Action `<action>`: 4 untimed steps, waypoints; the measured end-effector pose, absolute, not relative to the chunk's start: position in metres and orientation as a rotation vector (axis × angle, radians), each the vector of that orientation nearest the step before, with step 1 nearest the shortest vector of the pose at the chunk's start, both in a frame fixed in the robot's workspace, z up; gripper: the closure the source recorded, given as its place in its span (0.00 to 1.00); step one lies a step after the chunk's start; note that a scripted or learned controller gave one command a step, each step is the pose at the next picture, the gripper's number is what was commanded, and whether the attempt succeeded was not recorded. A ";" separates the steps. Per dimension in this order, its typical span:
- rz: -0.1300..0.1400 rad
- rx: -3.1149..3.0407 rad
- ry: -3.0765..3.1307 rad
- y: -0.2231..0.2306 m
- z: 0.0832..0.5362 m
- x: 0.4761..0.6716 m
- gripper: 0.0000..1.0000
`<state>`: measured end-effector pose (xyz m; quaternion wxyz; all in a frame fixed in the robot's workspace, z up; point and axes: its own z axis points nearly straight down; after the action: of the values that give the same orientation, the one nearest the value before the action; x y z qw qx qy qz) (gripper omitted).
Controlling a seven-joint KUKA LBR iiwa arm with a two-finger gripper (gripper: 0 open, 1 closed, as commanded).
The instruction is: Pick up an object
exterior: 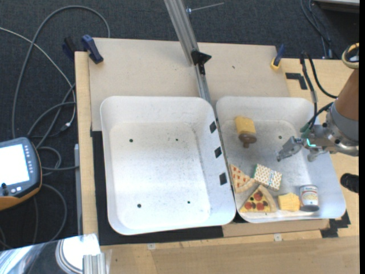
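Gripper (287,150) — whether open, I cannot tell — hangs over bare floor near the right bin's (319,110) right wall.

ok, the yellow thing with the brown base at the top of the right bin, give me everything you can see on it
The yellow object is a blocky, pale-yellow piece sitting on a smaller brown knob-like part at its lower end; it looks like a toy, material unclear. It lies in the upper-middle of the right bin, resting on the bin floor, alone. Nothing touches it: the food pieces are clustered lower down, and the hand is off to its right, apart from it.
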<state>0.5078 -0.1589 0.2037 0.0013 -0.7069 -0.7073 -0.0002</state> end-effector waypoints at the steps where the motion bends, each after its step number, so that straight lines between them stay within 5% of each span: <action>1: 0.004 -2.215 -2.216 -0.148 0.149 0.509 0.00; 2: 0.000 -2.221 -2.217 -0.147 0.098 0.509 0.00; 3: -0.006 -2.223 -2.224 -0.147 0.111 0.510 1.00; 4: -0.005 -2.223 -2.227 -0.151 0.156 0.516 1.00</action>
<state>0.5156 -0.1513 0.1558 -0.0026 -0.7065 -0.7077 -0.0015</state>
